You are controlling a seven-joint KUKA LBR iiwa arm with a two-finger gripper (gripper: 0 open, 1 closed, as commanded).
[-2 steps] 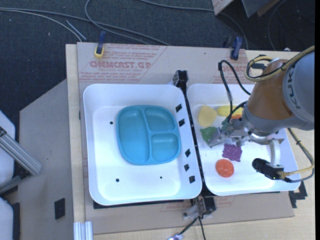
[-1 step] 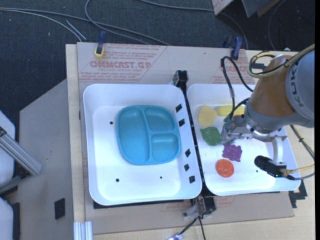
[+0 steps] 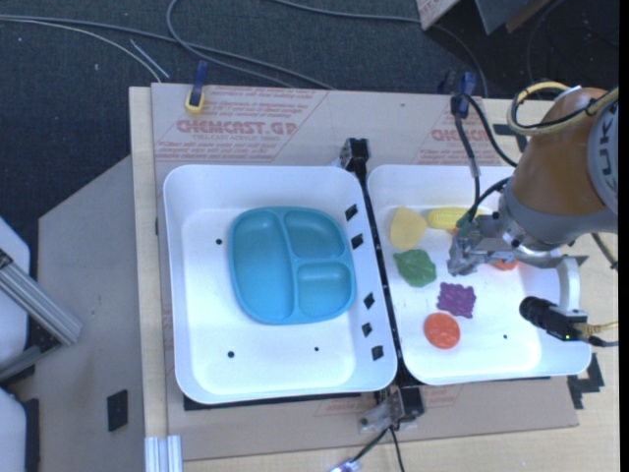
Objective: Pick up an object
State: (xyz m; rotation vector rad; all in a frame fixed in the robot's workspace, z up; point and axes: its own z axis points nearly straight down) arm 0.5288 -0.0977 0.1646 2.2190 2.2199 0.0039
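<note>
Camera view, yellow banana [image 3: 447, 218] lying left-right

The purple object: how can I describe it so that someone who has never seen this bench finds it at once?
Look at the right white bin, the one where the gripper is. Just below the gripper, near the bin's middle, lies the purple object, between a green piece up-left and an orange round piece below. It is the only purple thing, with a bumpy outline.
</note>
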